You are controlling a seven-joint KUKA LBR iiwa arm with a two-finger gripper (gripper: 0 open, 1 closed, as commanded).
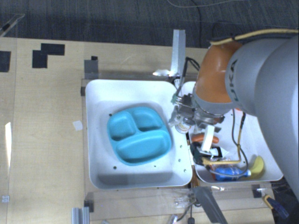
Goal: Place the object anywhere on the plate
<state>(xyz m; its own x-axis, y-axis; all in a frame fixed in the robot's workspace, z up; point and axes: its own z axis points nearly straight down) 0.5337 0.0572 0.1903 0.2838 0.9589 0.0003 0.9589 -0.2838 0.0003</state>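
Two shallow white bins side by side on a pale wooden desk (42, 139), left bin (93, 125) and right bin (250, 139) meeting along a shared wall. Beyond the desk's far edge, dark ribbed floor (93, 8) with a thin cable (196, 1) looped across it. On the far left of the desk, a few black tape marks (46, 54); just behind the bins, an upright metal post (179, 50).

Reaching in from the right, a grey arm (266, 69) with an orange band (212, 78) above the wrist. Hanging over the shared wall, at the left bin's right rim, the gripper (183, 120); released or clenched, cannot tell.

Lying in the middle of the left bin, a blue plate (138, 134) with three compartments, just left of the gripper. Crowded at the near end of the right bin, several small things: a yellow curved thing (257, 166) on the right, a blue thing (229, 172) just left of it, an orange thing (201, 137) farther back, below the wrist. Which of these counts as the object, cannot tell.
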